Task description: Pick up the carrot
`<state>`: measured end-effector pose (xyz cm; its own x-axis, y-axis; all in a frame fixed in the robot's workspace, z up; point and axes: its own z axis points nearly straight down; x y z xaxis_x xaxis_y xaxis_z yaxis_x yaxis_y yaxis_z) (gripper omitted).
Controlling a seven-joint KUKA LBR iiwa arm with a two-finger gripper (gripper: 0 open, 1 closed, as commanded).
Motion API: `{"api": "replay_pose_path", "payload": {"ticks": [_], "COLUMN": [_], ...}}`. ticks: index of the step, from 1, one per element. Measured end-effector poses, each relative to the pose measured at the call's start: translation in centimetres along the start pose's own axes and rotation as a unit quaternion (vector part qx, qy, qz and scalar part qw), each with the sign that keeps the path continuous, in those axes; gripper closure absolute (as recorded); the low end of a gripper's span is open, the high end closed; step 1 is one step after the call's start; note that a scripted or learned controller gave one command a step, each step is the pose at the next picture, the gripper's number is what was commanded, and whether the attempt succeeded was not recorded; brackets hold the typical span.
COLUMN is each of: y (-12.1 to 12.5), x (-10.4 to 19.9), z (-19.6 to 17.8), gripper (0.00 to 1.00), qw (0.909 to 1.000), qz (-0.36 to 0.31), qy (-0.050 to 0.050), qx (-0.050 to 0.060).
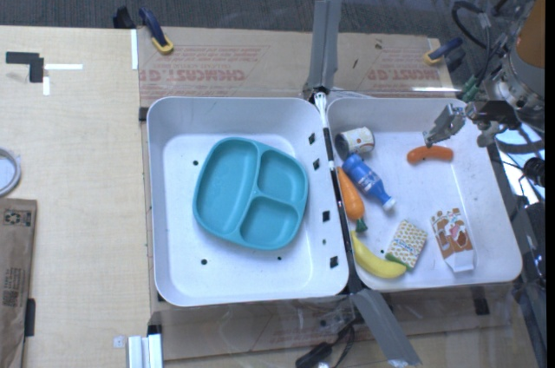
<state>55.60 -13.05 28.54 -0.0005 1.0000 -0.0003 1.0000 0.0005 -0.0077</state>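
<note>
Backwards, "CHEMCHEZT" print marks the cardboard [260, 62] behind the carrot [350, 193].

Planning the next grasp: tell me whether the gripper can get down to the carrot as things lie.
Probably yes. The carrot lies uncovered from above, but it hugs the bin's left wall with the blue bottle right beside it, so room is tight. The gripper is off toward the sausage.

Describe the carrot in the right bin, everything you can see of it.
The carrot is a small orange toy, plastic-looking, with a green tuft at its lower end. It lies flat on the floor of the right bin, close along the left wall, pointing roughly up and down the picture. The blue bottle lies right beside it, seemingly touching. The hand is well away from it.
</note>
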Motion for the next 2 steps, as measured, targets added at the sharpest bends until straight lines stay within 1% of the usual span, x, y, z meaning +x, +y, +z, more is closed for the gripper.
{"api": "replay_pose_path", "payload": {"ticks": [1, 2], "y": [-0.78, -0.79], "x": [2.63, 2.6], "z": [5.42, 5.41], "gripper": [0.0, 0.0], "qw": [0.93, 0.93], "qz": [-0.367, -0.368], "qy": [0.0, 0.0], "qx": [-0.002, -0.002]}}
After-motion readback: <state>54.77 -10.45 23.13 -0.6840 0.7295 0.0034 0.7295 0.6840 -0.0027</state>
